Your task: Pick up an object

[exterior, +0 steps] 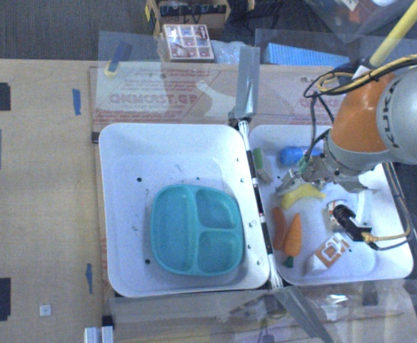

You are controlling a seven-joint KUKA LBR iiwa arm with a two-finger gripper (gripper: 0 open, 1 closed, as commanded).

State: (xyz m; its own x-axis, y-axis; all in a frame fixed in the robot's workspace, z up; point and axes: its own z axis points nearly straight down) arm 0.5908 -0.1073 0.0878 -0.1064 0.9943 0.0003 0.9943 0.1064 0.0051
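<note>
1. Jaws [299, 179] sit low in the right bin [398, 263], just above a yellow banana [303, 195]; whether they are parted or closed cannot be told, and nothing shows between them.
2. Reaching in from the right, the grey arm [408, 113] bends down at its orange band [362, 123], with black cables looping over the wrist.
3. An orange carrot [293, 234] lies below the banana, a blue object [290, 155] above it, and an orange-and-white box [331, 251] near the bin's lower edge.
4. A teal divided tray [196, 230] lies in the left bin [123, 156].
5. Wooden table [37, 191] carries blue tape marks; cardboard boxes [187, 6] stand on the floor behind.
</note>
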